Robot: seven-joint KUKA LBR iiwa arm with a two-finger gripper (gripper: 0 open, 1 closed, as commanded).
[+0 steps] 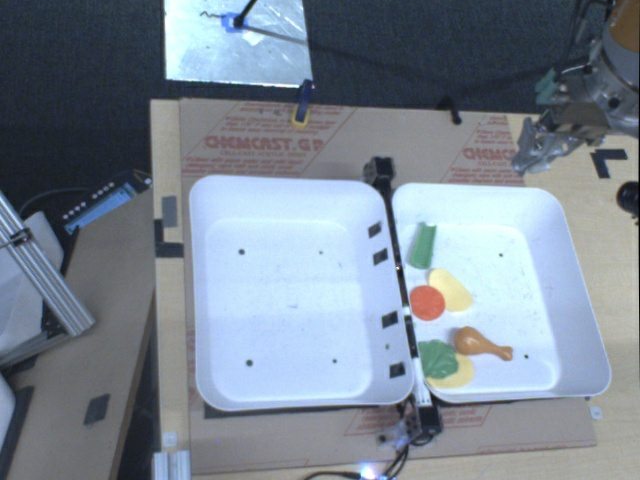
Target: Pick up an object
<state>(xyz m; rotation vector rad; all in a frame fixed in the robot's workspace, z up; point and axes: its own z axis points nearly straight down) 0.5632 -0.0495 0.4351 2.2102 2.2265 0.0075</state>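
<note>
The right bin holds several small toy foods near its left side. A green pickle-like piece lies uppermost. Below it sit a red round piece and a pale yellow piece touching each other. Lower down lie a brown drumstick and a green leafy piece on a yellow piece. My gripper hangs at the upper right, beyond the right bin's far rim and apart from all the objects. Nothing shows between its fingers.
The left bin sits beside the right one, joined by a black clipped divider. A cardboard sheet lies under both bins. A shiny metal plate lies at the back. A metal rail stands at the left edge.
</note>
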